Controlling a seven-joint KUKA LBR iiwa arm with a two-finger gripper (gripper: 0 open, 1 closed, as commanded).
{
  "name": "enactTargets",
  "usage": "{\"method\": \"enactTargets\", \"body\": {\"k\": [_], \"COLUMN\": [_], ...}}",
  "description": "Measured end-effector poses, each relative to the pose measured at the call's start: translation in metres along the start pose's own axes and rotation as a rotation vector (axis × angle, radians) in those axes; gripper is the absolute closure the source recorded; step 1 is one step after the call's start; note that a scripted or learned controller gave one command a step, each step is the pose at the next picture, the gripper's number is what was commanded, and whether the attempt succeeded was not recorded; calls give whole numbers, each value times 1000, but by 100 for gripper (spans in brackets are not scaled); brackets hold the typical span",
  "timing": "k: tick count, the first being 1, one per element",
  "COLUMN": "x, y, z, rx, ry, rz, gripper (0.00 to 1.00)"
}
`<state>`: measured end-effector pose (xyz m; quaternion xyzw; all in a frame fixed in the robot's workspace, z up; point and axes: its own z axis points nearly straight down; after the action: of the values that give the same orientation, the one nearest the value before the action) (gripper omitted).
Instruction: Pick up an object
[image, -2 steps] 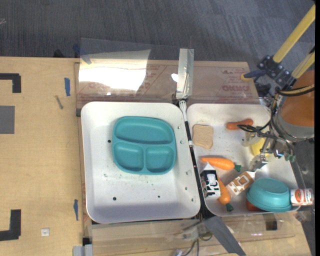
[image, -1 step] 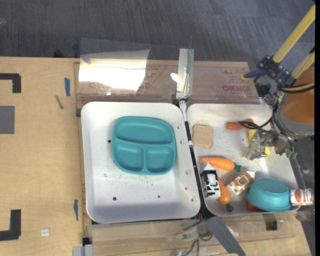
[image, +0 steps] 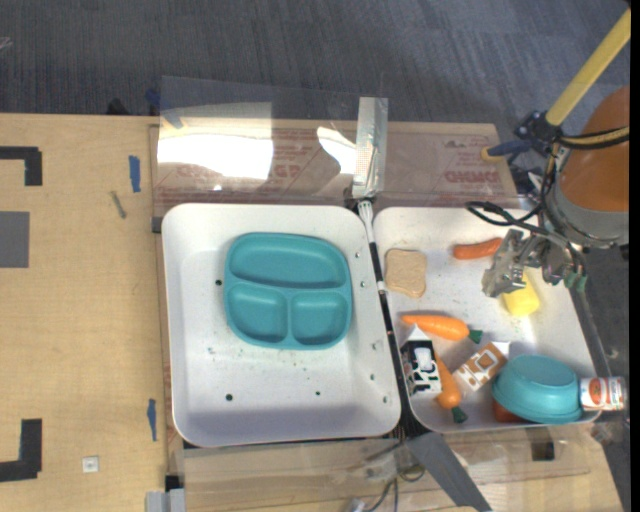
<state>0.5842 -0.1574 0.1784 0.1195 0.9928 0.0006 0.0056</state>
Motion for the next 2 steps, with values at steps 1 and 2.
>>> {"method": "enactTargets", "body": {"k": [1, 2], "x": [2, -9], "y": [-2, -28], "z": [4, 91], "rx": [1, 1], "ry": [8, 1], "rz": [3, 126], "gripper": [0, 0]}}
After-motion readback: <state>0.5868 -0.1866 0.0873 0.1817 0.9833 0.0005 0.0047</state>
